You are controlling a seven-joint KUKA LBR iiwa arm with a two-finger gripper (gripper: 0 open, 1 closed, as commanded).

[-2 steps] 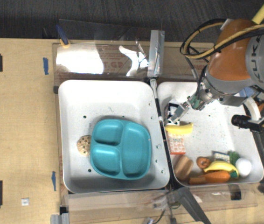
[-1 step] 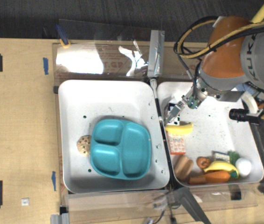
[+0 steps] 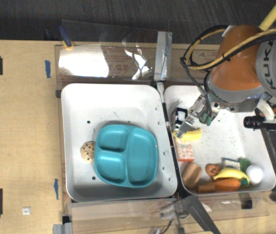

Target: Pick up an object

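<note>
While two white bins sit on the tan bench, the hand grips a yellow object.

"KUKA" lettering, partly cut off — arm.

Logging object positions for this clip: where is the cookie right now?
In the camera view, the cookie lies in the left bin, touching the left edge of the teal divided plate.
</note>
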